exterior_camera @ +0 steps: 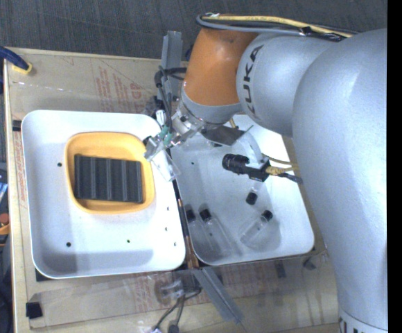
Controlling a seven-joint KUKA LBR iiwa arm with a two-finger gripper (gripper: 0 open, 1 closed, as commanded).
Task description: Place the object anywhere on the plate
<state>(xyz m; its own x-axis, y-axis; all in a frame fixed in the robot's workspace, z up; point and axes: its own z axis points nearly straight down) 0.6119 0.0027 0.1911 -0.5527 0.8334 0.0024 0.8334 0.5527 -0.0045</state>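
Gripper [158, 143] hangs at the seam between the two bins, over the right edge of the yellow plate [90, 143] in the left bin [83, 255]. Something small and clear seems to sit at its tip; jaw opening cannot be told. Clear vials [256, 227] lie in the right bin [298, 238]. Placement looks near, not done.

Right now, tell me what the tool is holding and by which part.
It cannot be told: the tool sits at the yellow plate's right edge, and whether anything is between its tips is unclear.
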